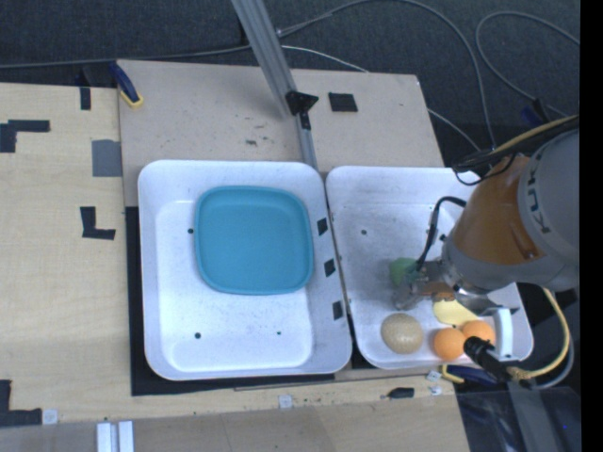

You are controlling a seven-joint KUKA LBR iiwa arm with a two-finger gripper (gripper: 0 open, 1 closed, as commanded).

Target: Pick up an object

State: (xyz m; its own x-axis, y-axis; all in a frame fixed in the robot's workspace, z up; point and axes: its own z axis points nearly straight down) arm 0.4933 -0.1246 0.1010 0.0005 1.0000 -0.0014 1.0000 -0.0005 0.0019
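**Arm low in the right bin**

The gripper (412, 288) sits low in the right bin (377, 196), just beside a small green thing (403, 269) at its 11 o'clock; a tan ball (402, 332) lies at its 6 o'clock, an orange ball (449, 344) at 4 o'clock, a yellow thing (452, 312) at 3 o'clock; a blue plate (252, 239) rests in the left bin (170, 347).
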